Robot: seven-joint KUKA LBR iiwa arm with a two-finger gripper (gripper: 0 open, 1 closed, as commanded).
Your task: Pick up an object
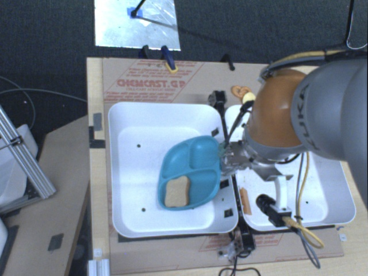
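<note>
1. Blue plate (194, 161) lies in the left bin (132, 154), toward that bin's right side; its right rim is close against the bin's right wall; whether it lies flat or leans on the wall, cannot tell.
2. Bread slice (177, 191) sits on the plate's lower-left compartment; the other compartments look bare.
3. Gripper (227, 156) is down low over the seam between the two bins, just beside or touching the plate's right rim; the bulky grey arm (322, 114) covers it from above, so whether the claw is wide, narrow or clamped cannot be told from this view.
4. Orange stick (244, 201) lies in the right bin (330, 203) near its left wall, below the gripper and apart from it.
5. Progress, as a judgement: the approach looks done, with the gripper at the plate's edge; no grasp is confirmed; nothing looks lifted, plate and bread both rest in the bin; left to do: secure a hold, raise the thing clear of the bin.
6. Likely target is the plate rim; the bread may slide off if the plate tips on the lift.
</note>
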